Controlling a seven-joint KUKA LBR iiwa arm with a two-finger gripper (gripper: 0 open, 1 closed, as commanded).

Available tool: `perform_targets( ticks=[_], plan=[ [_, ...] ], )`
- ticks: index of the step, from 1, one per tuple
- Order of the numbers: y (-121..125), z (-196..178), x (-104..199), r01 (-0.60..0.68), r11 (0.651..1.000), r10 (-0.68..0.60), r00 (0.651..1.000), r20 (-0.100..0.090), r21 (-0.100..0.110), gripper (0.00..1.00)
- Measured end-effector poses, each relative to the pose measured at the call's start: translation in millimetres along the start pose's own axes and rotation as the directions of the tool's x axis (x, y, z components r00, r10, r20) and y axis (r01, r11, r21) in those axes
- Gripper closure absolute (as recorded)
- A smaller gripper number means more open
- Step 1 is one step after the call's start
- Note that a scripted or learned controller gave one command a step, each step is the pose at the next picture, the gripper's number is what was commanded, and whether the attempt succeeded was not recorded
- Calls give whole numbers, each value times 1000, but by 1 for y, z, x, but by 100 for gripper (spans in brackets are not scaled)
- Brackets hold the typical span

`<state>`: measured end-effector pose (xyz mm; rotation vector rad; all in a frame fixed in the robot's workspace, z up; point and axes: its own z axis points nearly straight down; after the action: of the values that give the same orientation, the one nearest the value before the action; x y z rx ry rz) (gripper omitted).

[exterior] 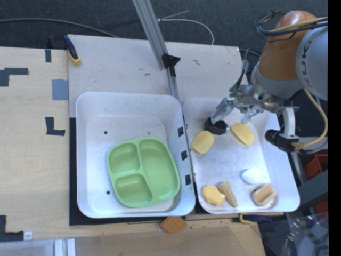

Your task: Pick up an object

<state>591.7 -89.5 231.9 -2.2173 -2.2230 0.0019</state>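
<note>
Low in the frame, a cookie (172, 224) lies outside the bins as the spread, empty gripper (235, 112) hovers right of centre between two yellow pieces (203, 142) (243, 134), needing to centre over one before closing.

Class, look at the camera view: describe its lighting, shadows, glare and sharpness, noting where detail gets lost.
Camera view: lighting is even and soft; the green tray casts a faint shadow on its bin's floor; the gripper is slightly blurred, its fingers hard to separate; the white object nearly washes out against the right bin; the dark floor at top loses detail.
</note>
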Motion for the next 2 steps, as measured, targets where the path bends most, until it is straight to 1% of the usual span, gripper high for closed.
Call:
perform_targets(
  ticks=[1,2],
  plan=[
    [0,0,0,0,1000,0,1000,0,0,0],
    [-10,54,-5,-2,1000,2,1000,1,5,0]
  ],
)
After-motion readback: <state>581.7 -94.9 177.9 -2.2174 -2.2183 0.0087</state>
